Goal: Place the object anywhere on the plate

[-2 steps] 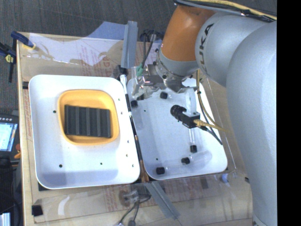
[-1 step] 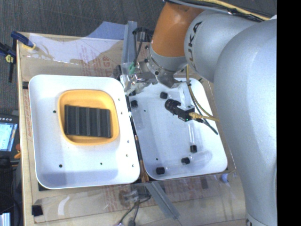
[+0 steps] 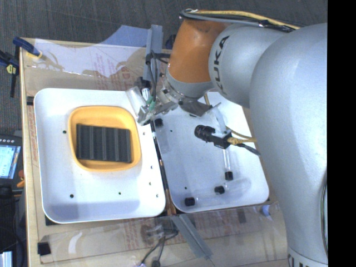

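Obs., standing by the desk: two white bins side by side on it. The left bin carries the plate, yellow, rounded-square, with a dark ridged panel across its middle. The plate sits toward the 12 o'clock half of that bin, well apart from the bin's 6 o'clock rim.

The arm comes in from 3 o'clock and covers much of the right bin. Its orange band is at the 12 o'clock side. The gripper is low over the seam between the two bins, near their 12 o'clock ends, just beside the plate's 2 o'clock corner.

Jaws: cannot tell whether released or clenched; the metal parts there overlap and blur. A small greenish fleck shows at the gripper head; too small to identify.

Object: a clear, slender piece lies on the right bin's floor toward 4 o'clock, apart from the gripper and well apart from the plate. Cannot say for certain that this is the task's thing.

A black connector with a yellowish lead juts out below the wrist, over the right bin.

Periphery: a blue-handled tool at the desk's 10 o'clock corner; a lit screen at the 9 o'clock edge.
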### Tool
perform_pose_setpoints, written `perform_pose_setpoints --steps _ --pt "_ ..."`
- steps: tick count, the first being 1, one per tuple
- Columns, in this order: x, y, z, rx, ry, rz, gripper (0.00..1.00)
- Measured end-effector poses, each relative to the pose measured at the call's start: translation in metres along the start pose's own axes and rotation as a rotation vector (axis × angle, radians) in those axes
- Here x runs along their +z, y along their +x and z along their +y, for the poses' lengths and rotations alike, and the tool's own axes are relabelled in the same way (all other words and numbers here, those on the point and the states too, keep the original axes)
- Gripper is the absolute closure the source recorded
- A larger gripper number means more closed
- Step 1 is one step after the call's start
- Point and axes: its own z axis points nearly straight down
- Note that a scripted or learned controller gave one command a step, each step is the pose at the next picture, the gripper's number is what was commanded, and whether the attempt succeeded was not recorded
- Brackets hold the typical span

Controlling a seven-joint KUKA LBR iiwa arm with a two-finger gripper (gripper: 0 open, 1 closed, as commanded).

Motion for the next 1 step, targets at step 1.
perform_pose_setpoints --steps 1 --pt "-0.0002 -0.0004 -0.0001 0.0 0.0 -0.001 0.0"
